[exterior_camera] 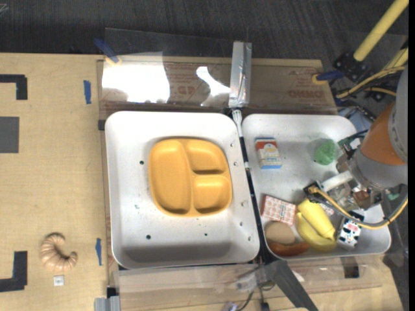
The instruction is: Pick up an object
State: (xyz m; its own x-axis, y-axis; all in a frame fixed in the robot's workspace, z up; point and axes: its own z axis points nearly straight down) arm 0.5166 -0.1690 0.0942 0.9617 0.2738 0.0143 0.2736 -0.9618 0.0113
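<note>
The right bin (295, 129) holds several objects. A small white, red and blue carton (268, 153) lies at its back left, and a green lump (325, 151) sits at the back right. A pink patterned packet (277, 208), a brown rounded piece (280, 232) and yellow bananas (316, 224) lie along the front. A white box with coloured dots (350, 232) rests at the front right. My gripper (332, 196) hangs low over the right side of this bin, just above the bananas and beside the dotted box. Cables and the wrist hide its tips.
The left bin (123, 173) holds a yellow divided tray (190, 175). A tan curled toy (58, 251) lies on the bench at the far left. A metal divider post (240, 76) stands behind the bins. The grey arm with its orange band (382, 144) covers the right bin's right edge.
</note>
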